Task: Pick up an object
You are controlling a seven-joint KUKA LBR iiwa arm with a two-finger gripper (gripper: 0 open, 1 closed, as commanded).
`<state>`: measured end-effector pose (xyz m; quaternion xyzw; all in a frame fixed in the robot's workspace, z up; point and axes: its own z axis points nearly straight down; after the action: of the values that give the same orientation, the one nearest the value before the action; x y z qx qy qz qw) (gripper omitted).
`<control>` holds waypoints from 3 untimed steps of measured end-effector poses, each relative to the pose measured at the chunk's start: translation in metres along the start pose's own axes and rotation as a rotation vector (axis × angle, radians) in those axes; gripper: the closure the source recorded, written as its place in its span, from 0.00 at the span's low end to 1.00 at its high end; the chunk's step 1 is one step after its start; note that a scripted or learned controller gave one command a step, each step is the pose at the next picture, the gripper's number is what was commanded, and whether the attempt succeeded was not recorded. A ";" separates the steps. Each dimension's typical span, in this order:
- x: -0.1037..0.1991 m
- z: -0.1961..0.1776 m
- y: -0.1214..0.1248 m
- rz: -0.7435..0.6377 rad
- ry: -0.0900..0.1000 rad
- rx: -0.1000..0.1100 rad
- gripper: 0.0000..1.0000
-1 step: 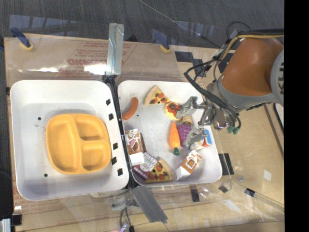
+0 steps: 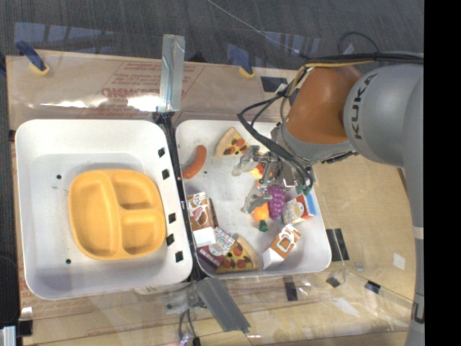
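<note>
Beneath the hand (image 2: 277, 182): purple toy (image 2: 276, 194) in right bin (image 2: 216, 132), touching | hand state: cannot tell, cluttered | step: descent to grasp | next: pinch, then lift straight up.

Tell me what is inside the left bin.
The left bin holds a yellow divided tray, lying flat with its compartments showing nothing in them. Whatever sits beneath the tray is covered. The gripper is over the right bin.
</note>
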<state>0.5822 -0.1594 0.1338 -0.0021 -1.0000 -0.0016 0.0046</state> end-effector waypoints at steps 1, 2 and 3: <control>0.025 0.042 -0.051 0.045 -0.010 0.003 0.00; 0.043 0.041 -0.037 0.062 -0.012 0.003 0.00; 0.073 0.041 -0.026 0.104 -0.016 0.004 0.00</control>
<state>0.5088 -0.1853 0.0936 -0.0542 -0.9985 0.0006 -0.0032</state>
